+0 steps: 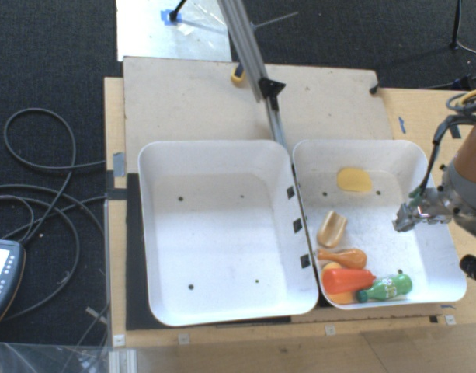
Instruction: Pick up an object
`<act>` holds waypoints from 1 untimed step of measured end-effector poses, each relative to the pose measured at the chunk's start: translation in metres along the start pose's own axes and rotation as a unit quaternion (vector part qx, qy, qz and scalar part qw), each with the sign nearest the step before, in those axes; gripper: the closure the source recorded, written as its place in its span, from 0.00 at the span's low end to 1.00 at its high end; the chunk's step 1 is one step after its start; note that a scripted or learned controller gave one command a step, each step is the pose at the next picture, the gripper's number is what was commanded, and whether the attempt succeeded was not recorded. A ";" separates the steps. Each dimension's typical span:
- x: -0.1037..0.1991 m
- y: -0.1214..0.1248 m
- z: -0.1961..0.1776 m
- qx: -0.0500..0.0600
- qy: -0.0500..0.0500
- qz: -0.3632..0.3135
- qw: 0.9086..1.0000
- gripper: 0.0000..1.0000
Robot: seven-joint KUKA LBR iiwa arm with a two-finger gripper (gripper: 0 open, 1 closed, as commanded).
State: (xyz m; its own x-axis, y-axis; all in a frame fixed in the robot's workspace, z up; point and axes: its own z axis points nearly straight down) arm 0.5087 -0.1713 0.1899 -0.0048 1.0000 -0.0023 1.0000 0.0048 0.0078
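Green bottle [386, 287] near front rim.

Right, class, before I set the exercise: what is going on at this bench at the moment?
A grey robot arm reaches in from the right, its hand over the right bin near that bin's right wall. The toys lie untouched: a yellow round piece near the back, and a tan scoop-like piece, an orange piece, a red piece and a green bottle clustered at the front. Nothing is visibly held yet.

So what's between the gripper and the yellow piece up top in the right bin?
Bare white bin floor only, in the camera view, between the gripper and the yellow piece.
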 end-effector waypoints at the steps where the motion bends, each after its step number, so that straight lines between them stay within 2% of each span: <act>1: -0.005 0.001 -0.064 -0.001 -0.001 0.000 1.000 1.00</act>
State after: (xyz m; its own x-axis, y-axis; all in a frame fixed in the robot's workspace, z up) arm 0.5092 -0.1757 0.2539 -0.0056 1.0000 -0.0034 0.9999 0.0056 0.0095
